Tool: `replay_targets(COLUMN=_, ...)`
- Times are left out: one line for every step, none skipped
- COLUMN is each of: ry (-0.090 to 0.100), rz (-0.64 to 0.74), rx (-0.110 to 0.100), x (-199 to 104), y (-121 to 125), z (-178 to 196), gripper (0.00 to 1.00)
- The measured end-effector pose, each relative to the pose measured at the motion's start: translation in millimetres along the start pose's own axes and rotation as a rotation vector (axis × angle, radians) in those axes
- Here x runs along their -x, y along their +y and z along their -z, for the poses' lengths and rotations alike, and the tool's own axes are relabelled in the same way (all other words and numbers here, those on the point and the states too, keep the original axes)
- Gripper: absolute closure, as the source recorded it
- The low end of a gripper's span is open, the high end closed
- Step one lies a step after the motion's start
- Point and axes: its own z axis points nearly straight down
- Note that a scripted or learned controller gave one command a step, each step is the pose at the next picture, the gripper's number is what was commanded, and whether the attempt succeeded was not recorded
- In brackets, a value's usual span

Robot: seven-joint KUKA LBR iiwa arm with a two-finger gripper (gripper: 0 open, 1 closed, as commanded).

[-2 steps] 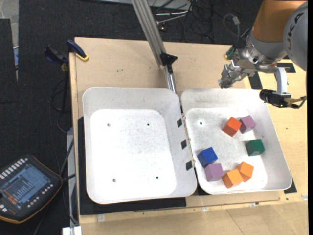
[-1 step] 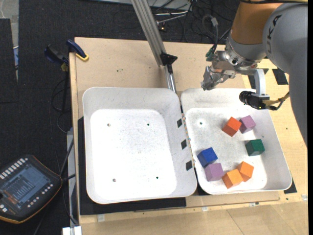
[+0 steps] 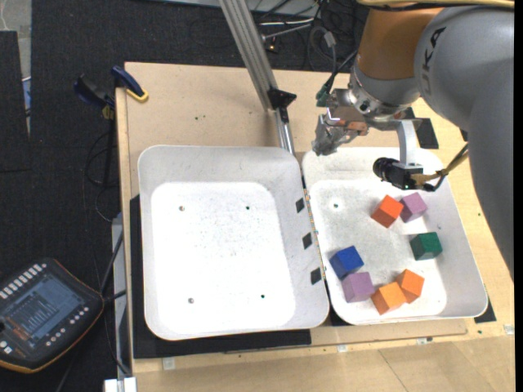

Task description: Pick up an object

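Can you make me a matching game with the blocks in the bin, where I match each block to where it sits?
Things:
1. blue block
2. green block
3. tool
4. left bin

Places:
A. above the far left corner of the right bin
B. beside the right bin, holding no blocks
C. near the right bin's right side, below a purple block
D. near the right bin's left side, just above the other purple block

Pairs: 1-D, 2-C, 3-A, 4-B
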Motion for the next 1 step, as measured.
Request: replay_targets(ry=0.000, rz=0.000, rx=0.000, x=-49.2, y=-10.2, z=4.5, gripper=1.00)
